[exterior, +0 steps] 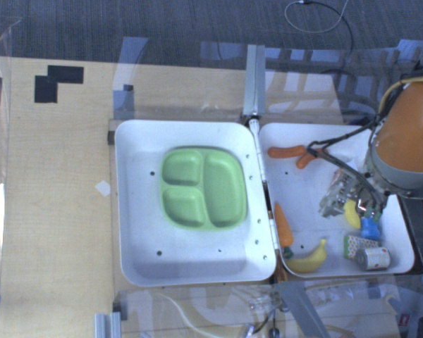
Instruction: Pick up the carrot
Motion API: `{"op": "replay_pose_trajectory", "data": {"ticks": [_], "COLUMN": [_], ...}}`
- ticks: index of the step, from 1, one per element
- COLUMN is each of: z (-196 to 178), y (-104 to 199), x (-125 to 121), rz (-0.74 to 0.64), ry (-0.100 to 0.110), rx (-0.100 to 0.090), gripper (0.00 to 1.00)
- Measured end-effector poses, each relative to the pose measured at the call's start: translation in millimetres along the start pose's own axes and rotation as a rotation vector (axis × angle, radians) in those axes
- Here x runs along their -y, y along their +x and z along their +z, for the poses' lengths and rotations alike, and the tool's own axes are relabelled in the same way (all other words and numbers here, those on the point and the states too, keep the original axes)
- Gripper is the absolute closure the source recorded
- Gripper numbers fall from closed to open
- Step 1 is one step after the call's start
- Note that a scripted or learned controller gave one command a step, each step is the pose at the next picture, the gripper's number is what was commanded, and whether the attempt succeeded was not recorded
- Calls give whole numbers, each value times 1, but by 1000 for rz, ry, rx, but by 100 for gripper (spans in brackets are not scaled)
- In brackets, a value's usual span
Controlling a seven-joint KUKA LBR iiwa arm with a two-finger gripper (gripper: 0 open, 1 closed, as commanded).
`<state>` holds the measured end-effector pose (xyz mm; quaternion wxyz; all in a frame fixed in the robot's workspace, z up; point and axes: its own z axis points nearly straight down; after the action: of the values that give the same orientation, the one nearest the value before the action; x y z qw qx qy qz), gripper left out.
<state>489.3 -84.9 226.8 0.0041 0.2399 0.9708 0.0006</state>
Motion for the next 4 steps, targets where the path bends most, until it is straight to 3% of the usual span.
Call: {"op": "replay_pose_trajectory", "data": {"ticks": [1,2,3,4], "z": [42,12,21,33], "y": [11,15,-10,-11], "x": [-45,-29,20,20], "rz": [-48,-167,-87,-369], "ry": [0,0,1,0], "rx": [-4,0,-1,-1], "gripper": [100,100,100,100]}}
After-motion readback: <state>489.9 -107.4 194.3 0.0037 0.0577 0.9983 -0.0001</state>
